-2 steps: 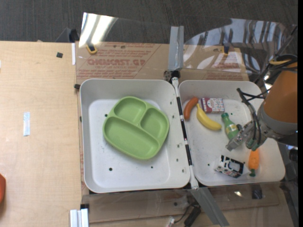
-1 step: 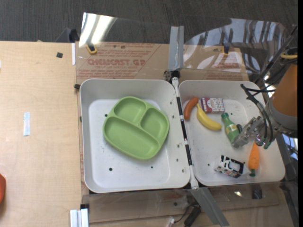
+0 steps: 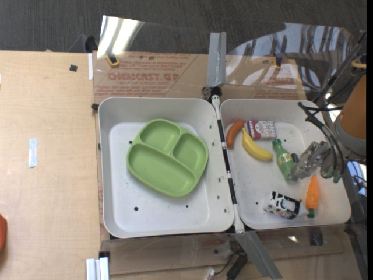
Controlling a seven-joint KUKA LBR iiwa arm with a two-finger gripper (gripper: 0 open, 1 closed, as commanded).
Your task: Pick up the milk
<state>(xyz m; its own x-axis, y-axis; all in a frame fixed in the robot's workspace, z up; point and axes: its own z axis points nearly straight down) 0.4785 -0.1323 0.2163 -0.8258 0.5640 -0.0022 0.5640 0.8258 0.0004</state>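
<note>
Milk [image 3: 284,205] lying flat near the front wall of the right bin [image 3: 344,217], a small black and white carton, just left of the carrot [image 3: 313,193]. Probably the milk, judging by the cow-like colours; too small to be sure.

Gripper [image 3: 302,168] hanging low over the same bin, right beside the green bottle [image 3: 285,158], maybe touching it. Nothing seen between the jaws. Cannot tell whether jaws are apart or together; too blurry and tangled with cables.

Step in hand, at a guess: reaching, not yet over the milk. Next move: slide toward the front of the bin, past the carrot, line up over the carton, go down with jaws wide, then squeeze and lift. Careful not to knock the bottle or the carrot on the way.

Also in the right bin: banana [image 3: 256,147], orange sausage [image 3: 233,132], pink box [image 3: 261,129]. In the left bin [image 3: 108,174]: green plate [image 3: 168,156] with three parts.

Writing: red letters on the cardboard sheet [image 3: 175,83] behind the bins, looking like "CHEMCAST". Print on the pink box and on the milk too tiny to read.
</note>
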